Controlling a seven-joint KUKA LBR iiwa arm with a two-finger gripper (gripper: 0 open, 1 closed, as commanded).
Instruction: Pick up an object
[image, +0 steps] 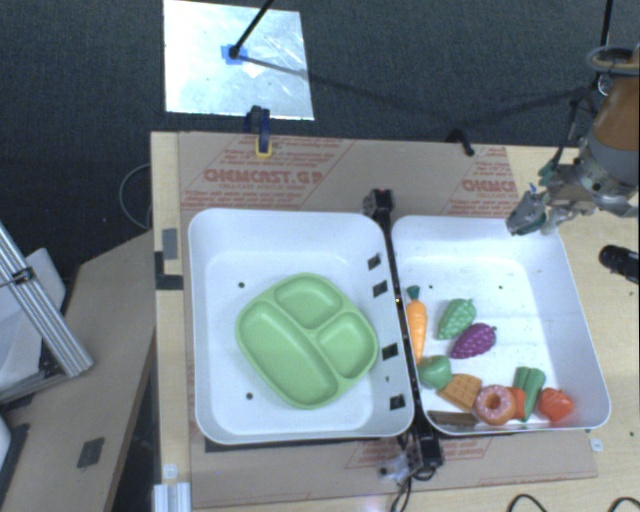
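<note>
The right bin (560, 275) holds several toy foods: an orange carrot (416, 325), a green bumpy fruit (457, 317), purple grapes (473, 340), a green round piece (434, 372), a tan waffle (461, 390), a pink donut (494, 403), a green pepper (528, 384) and a red tomato (556, 404). My gripper (527, 214) hangs over the far right rim of that bin, well above and behind the toys. Nothing is visible between its fingers.
The left bin (215, 260) carries a green divided plate (305, 340). A black clip strip (385, 265) joins the two bins. Cardboard lies under both, with a foil sheet (238, 60) and a clamp (260, 130) at the back.
</note>
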